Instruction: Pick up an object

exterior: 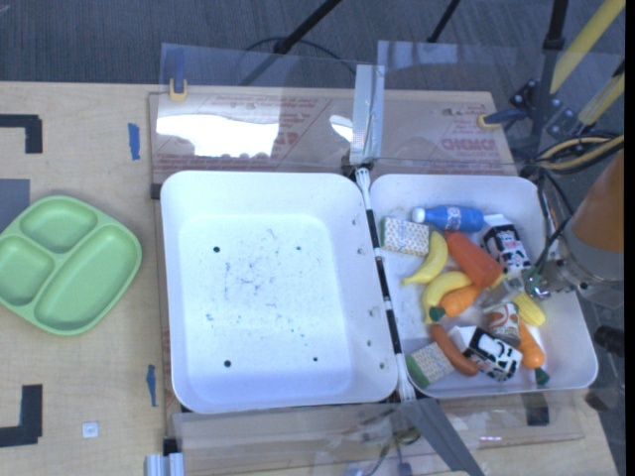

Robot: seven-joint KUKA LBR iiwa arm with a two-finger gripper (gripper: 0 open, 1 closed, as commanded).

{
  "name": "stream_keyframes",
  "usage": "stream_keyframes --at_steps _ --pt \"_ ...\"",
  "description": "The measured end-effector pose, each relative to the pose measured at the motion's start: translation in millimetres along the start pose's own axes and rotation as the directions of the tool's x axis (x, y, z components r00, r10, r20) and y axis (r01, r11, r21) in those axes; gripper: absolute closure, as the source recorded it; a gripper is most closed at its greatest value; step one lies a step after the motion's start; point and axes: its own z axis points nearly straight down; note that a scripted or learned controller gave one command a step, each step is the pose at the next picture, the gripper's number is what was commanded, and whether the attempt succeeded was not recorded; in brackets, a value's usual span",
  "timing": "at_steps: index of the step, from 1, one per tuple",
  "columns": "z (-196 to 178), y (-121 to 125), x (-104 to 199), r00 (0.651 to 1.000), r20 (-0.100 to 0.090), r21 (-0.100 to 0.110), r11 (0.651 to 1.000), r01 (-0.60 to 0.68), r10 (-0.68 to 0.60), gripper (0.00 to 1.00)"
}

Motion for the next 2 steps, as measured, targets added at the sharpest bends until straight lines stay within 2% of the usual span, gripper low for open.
stream_keyframes --at_steps 1,2 --pt "-9.8 -0.1 -1.8 1.0 0.004 -0.002 1.0 -0.003 0.003 1.0" --pt "-90.6 33.7 83.9 1.0 0.003 0.003 1.0 0.011 -0.011 1.0"
